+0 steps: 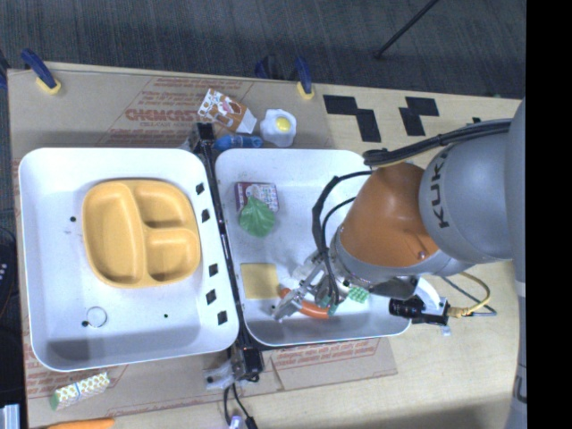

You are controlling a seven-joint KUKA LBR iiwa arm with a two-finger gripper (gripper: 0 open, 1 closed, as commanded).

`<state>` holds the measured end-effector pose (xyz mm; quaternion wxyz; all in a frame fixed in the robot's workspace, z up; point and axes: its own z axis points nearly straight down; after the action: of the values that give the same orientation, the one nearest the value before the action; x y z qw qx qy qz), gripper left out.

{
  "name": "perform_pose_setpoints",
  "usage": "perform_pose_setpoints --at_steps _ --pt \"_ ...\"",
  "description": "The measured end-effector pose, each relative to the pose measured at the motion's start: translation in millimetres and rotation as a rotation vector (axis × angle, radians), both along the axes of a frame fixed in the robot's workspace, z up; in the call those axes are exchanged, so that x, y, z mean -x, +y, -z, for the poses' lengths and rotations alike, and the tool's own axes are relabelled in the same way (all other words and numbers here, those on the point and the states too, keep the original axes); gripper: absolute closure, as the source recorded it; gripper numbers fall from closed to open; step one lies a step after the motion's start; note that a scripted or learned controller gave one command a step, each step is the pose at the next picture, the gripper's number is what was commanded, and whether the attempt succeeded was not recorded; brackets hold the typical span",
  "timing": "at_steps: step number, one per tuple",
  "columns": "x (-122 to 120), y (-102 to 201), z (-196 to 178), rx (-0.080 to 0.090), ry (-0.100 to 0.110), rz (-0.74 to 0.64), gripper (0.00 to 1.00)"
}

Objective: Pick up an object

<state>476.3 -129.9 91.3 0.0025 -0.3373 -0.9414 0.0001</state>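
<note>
Reaching down into the right bin [375, 164], the gripper [302, 304] is at the near wall of that bin, and its fingers are over an orange object [312, 311] that looks like a carrot. I cannot tell whether the fingers are open or closed, because the wrist and cables cover much of them, so I cannot say that anything is held. In my judgement the task is at the grasp step: the tool is at the object, but the lift is not yet done.

Just beside the gripper, toward the left bin, lies a yellow square piece [259, 281]. Farther from the tool, a green leafy item [256, 217] rests touching a small dark red packet [262, 192]. Beyond the divider, the left bin [45, 239] holds a yellow divided tray [141, 231].

On the arm [465, 195] I read the letters "KU". The cardboard [161, 110] under the bins has red print that begins "CHEMCAS"; the rest is too small to read.
</note>
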Motion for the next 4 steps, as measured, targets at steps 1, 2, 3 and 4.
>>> perform_pose_setpoints --at_steps 1,2,3,4 --pt "0 27 0 -0.001 0.001 -0.046 0.00" --pt "0 29 -7 0.001 -0.004 -0.257 0.00" --pt "0 38 0 -0.002 0.001 -0.300 0.00" --pt "-1 37 -18 0.000 -0.005 -0.664 0.00"
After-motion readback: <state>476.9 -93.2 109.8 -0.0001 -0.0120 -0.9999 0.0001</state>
